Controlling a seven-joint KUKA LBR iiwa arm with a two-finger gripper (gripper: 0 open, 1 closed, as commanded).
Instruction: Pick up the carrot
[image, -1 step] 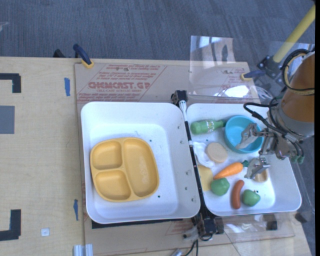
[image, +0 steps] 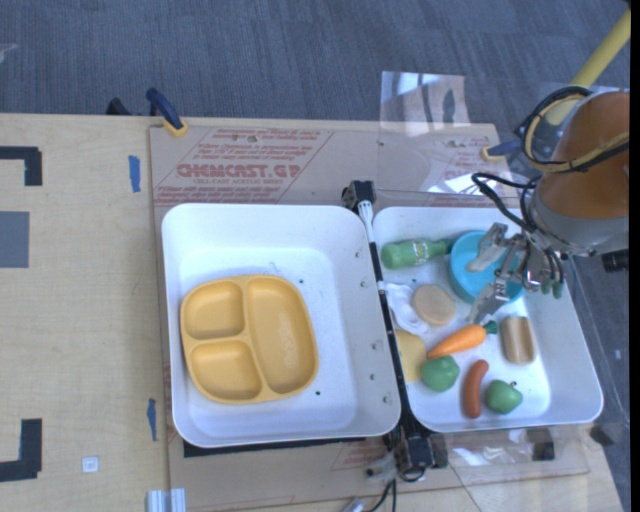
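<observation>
The carrot (image: 458, 341) lies at a slant in the middle of the right bin (image: 580, 395), with the gripper (image: 497, 292) just above its leafy end, fingers spread and holding nothing. The arm (image: 585, 165) bends in from the right over a blue bowl (image: 468, 265). Around the carrot lie two green round fruits (image: 439, 374), one red sausage (image: 474, 387), one bread roll (image: 517, 339) and one green bottle (image: 412, 252); the left bin (image: 190, 230) bears one yellow divided plate (image: 248, 337).

One fixed cam above bench (image: 70, 300), slanted down, mid-range, both bins (image: 190, 400) framed.
</observation>
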